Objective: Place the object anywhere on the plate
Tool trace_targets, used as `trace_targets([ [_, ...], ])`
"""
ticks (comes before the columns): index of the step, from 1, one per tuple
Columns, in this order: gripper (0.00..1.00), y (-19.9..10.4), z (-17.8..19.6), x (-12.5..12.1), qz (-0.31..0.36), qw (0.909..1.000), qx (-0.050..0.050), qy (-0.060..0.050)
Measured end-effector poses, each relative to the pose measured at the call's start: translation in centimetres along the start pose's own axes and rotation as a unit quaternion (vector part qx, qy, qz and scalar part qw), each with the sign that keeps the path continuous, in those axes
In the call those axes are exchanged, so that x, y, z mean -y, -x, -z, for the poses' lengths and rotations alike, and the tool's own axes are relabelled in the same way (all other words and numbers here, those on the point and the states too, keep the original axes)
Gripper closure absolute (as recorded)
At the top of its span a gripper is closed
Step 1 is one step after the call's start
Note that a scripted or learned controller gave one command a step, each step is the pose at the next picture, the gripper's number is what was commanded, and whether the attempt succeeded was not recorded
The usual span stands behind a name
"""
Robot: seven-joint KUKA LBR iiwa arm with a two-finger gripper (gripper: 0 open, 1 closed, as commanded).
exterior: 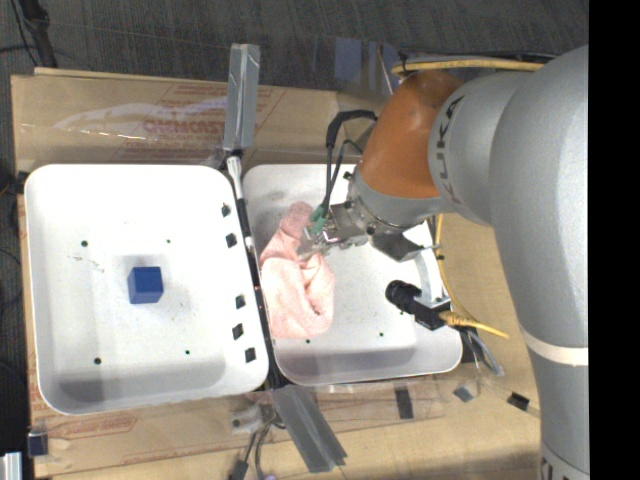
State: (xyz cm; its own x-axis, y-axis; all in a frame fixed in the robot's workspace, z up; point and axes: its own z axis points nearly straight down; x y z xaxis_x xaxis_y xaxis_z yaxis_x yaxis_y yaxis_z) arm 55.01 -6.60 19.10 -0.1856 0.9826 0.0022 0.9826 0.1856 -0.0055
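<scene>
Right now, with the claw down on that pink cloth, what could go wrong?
The pink cloth is limp, so the claw may pinch just a fold and lose it on lifting. It also lies against the right bin's left wall, where it could snag. The blue cube sits far away in the left bin.

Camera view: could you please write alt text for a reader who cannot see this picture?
A grey robot arm with an orange band reaches from the right into the right white bin, its gripper at the upper edge of a crumpled pink cloth. A small blue cube sits alone in the left white bin.
</scene>
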Motion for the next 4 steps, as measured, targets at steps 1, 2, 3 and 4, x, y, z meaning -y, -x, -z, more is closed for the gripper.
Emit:
trace_targets([
  [1,1.0,-0.1,4.0,0.0,0.004,1.0,0.001,0.002],
  [2,1.0,-4.2,4.2,-1.3,0.206,0.9786,0.0,0.0],
  [3,1.0,-8.4,4.6,-4.3,0.399,0.917,0.003,0.002],
  [4,1.0,-13.1,3.5,-6.5,0.575,0.8182,0.003,0.002],
])
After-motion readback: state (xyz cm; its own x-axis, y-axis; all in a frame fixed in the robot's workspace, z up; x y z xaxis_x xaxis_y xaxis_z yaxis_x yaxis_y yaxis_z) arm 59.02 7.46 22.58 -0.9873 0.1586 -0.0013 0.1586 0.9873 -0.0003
